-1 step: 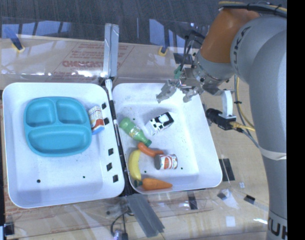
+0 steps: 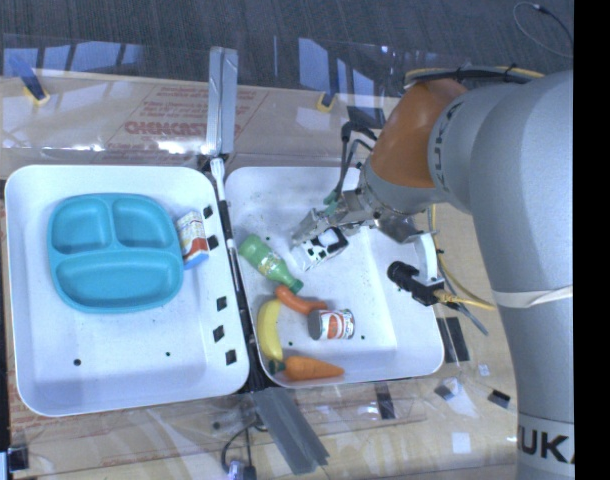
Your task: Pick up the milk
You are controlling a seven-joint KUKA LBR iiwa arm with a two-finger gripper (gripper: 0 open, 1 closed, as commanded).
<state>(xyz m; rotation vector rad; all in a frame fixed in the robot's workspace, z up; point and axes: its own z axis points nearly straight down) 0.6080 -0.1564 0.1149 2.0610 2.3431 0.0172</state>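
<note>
The milk carton point(image 2: 192, 238) lies in the left bin point(image 2: 45, 368), touching the right edge of the blue divided plate point(image 2: 113, 251) and close to the wall between the two bins. It is small, white with red and blue print, and lies tipped on its side.

The tool point(image 2: 323, 240) is well apart from it, low over the right bin point(image 2: 405, 343), near that bin's middle. A black-and-white thing sits at its tip, but I cannot tell whether the fingers are spread or pressed together.

Just beside the tool, toward the dividing wall, lies a green bottle point(image 2: 268, 262). Below it are a carrot point(image 2: 297, 301), a small can point(image 2: 334, 324), a banana point(image 2: 270, 330) and a second carrot point(image 2: 310, 370) near the front rim. The grey arm point(image 2: 515, 188) with its orange band point(image 2: 410, 133) reaches in over the counter point(image 2: 135, 438).
</note>
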